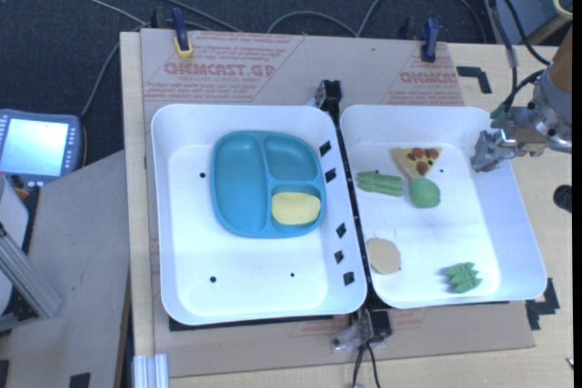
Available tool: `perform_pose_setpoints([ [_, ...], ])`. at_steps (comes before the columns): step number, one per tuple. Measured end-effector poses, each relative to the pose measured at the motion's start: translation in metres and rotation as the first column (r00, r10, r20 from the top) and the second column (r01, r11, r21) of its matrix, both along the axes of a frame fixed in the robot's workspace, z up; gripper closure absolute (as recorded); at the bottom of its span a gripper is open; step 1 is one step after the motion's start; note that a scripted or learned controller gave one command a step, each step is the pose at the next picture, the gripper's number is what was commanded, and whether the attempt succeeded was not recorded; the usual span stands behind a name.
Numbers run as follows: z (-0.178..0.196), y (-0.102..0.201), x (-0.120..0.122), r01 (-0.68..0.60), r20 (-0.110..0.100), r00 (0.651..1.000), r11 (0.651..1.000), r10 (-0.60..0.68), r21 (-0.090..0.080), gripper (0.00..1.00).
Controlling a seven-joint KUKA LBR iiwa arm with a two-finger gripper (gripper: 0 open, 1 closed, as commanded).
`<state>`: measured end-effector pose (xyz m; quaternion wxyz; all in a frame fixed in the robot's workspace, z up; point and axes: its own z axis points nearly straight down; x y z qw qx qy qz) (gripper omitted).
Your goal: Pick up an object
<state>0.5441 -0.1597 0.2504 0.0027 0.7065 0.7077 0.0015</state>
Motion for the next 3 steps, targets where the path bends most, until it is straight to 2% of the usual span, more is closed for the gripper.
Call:
perform_pose_setpoints([
  [3,-0.005,0.159,0.042,-0.004,-0.004,1.000,1.000,0.004,0.003,1.00],
])
